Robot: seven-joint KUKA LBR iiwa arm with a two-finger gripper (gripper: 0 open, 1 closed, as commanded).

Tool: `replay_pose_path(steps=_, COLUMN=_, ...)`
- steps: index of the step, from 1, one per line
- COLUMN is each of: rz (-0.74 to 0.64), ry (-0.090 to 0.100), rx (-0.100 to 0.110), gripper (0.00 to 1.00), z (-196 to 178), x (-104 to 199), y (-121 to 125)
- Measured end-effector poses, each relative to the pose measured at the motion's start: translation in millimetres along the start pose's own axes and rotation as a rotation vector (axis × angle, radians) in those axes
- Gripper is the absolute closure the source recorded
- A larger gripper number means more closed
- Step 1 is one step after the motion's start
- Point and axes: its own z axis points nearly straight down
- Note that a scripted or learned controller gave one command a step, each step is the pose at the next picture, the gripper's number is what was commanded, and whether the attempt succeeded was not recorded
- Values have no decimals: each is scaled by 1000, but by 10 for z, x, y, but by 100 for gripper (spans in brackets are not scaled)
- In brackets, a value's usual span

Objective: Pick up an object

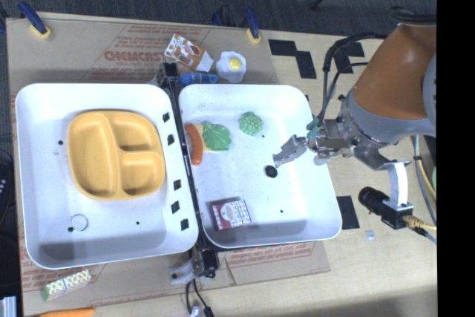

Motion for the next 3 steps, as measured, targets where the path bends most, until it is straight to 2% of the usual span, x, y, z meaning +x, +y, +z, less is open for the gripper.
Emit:
replay_pose_path(steps=1, rz=-119, ry=0, rx=3, gripper=0, z=1332, x=335, y=619)
replay_pose_path(steps=2, rz=-232, ry=-2, rx=-1, gripper=0, z=1883, x=473, y=1478)
replay_pose_path(steps=3, rz=-236, ry=-3, rx=0, gripper=100, z=1779, x=475, y=1482)
